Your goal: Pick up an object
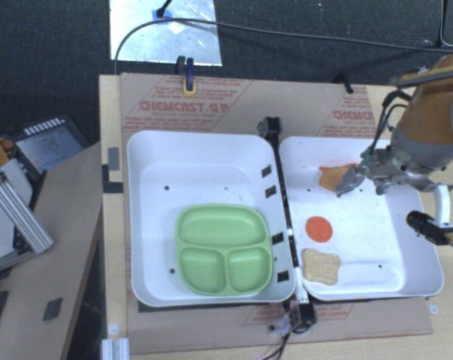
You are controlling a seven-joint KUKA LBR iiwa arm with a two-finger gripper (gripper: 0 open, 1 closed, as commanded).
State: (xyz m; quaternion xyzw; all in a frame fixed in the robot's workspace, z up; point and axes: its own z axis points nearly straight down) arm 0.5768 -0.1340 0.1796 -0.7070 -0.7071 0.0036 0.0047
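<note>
The gripper (352, 180) hangs over the right bin (418, 276), toward its 12 o'clock edge. Its dark fingertips touch the right end of an orange flat piece (331, 177), but I cannot tell if the fingers are open or closed on it. At 6 o'clock from this piece, near the bin's centre, lies a round red-orange disc (319, 229). Just below the disc lies a beige slice (321, 266). The left bin (148, 201) holds a green divided plate (223, 248) at its 5 o'clock part.
</note>
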